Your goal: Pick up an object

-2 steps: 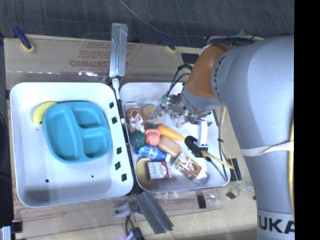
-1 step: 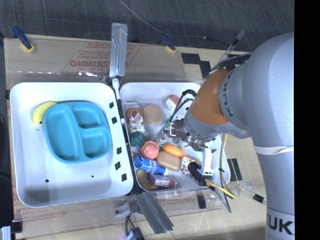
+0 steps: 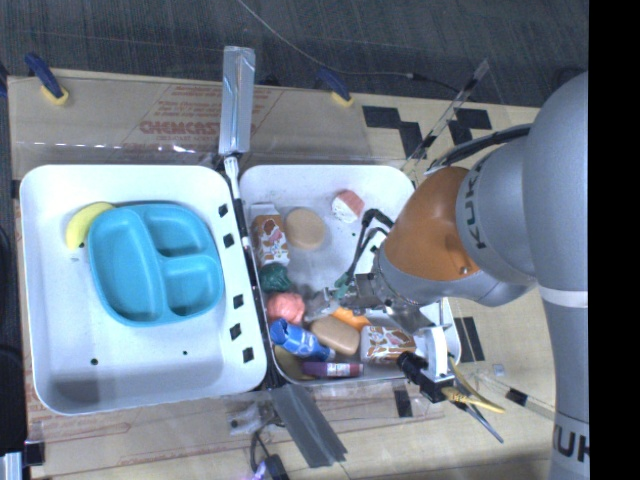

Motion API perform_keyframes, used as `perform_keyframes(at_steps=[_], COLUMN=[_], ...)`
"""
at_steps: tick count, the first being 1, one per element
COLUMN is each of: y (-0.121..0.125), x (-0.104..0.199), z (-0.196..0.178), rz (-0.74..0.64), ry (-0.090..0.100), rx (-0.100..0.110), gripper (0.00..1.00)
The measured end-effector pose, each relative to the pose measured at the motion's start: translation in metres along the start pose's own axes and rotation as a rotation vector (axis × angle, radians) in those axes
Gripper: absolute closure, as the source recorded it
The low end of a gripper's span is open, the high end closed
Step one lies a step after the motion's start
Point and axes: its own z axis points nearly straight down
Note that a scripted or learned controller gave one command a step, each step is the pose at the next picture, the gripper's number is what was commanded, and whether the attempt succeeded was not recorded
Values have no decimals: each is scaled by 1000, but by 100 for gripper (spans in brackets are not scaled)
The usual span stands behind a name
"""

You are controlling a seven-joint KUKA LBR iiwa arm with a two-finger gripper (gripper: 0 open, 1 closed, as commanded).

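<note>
At the near end of the right bin toys lie heaped: a blue one, a tan bun, a pink ball. The arm hangs over that heap, its gripper buried there; whether it grips anything, I cannot tell. Farther off, the left bin holds a blue tray and a banana.

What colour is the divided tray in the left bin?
Light blue; the divided tray shows plainly in the camera view, lying in the left bin.

bins: 2 | blue tray: 1 | banana: 1
</note>
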Motion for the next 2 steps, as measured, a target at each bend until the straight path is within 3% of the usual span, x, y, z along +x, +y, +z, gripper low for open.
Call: perform_keyframes(at_steps=[1, 2], y=[1, -11], x=[0, 142], z=[-10, -213], rz=[-4, 257], ry=[0, 1], rx=[-1, -6], gripper=[100, 100])
